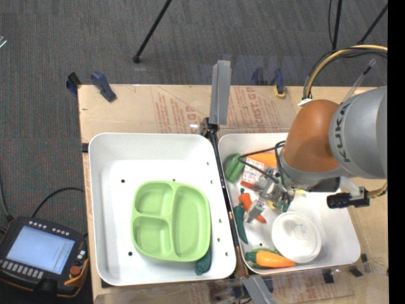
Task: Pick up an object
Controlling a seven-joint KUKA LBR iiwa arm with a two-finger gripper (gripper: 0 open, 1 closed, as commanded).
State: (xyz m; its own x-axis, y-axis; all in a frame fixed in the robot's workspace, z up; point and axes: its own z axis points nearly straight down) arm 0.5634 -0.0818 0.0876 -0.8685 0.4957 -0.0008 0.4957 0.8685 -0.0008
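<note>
My gripper [259, 206] hangs low over the left half of the right bin [345, 246], under the orange wrist band. Right beside its tip lies a small orange-red piece [245, 201], and I cannot tell whether they touch. A red and white box [253, 171] and a green item [232, 166] lie just behind it. To its lower right stands a white round bowl [296, 235]. An orange carrot with a green top [273, 258] rests at the bin's front edge. A dark green pod [241, 225] lies along the left wall.
The left bin [107, 163] holds a light green divided plate [171, 220], with a dark teal item [202, 266] at its front right corner. A grey upright post [220, 97] stands behind the divide between the bins. A teach pendant [41, 252] sits at the lower left.
</note>
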